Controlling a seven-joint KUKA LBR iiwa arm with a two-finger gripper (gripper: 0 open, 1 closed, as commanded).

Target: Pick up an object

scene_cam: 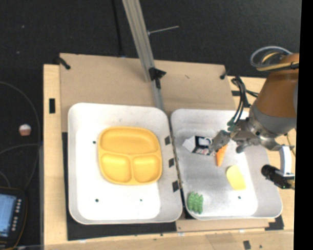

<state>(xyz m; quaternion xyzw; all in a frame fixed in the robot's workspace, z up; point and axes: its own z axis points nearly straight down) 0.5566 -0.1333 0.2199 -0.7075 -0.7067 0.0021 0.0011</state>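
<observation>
My gripper [228, 148] hovers over the middle of the right bin [266, 202], its two grey fingers spread apart, so it is open. An orange carrot-shaped piece [220, 156] lies just under the left finger, pointing toward the front, and nothing is clamped on it. A yellow block [236, 177] rests in front of the gripper. At the bin's front left corner sits a green knobbly piece [195, 201]. A black-and-white packet [197, 144] lies left of the gripper.
The left bin [82, 196] holds a yellow divided plate [129, 154]. A metal pole [143, 49] rises behind the bins. The arm's orange band [278, 93] and cables hang over the right bin's back right corner.
</observation>
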